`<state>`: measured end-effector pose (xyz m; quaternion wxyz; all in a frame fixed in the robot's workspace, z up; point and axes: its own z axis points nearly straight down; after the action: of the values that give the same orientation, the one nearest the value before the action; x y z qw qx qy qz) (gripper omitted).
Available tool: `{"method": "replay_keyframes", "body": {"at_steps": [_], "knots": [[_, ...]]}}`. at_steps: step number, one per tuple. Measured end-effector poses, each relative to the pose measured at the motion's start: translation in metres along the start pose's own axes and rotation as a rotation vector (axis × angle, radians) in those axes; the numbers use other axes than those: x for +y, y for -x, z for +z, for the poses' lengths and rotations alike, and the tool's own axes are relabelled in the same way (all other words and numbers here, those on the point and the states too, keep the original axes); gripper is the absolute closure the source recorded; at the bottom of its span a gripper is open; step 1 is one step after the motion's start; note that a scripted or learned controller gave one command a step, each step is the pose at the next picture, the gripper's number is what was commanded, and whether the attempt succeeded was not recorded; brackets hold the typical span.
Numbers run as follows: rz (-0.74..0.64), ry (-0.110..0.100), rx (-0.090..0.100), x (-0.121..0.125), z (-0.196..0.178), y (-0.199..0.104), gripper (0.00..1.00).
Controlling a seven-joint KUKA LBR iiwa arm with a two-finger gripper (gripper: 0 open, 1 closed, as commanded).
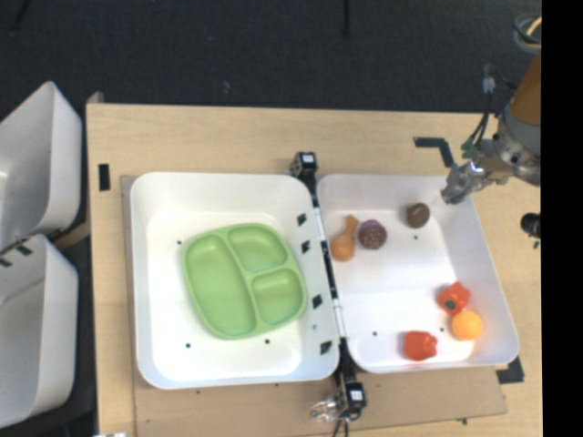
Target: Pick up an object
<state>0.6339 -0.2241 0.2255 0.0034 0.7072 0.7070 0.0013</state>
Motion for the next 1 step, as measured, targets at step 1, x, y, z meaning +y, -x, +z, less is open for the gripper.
{"method": "replay_keyframes", "body": {"at_steps": [1], "knots": [[-0.001,-0.004,0.000,0.0005,0.0001,0.0012,1.00]]}}
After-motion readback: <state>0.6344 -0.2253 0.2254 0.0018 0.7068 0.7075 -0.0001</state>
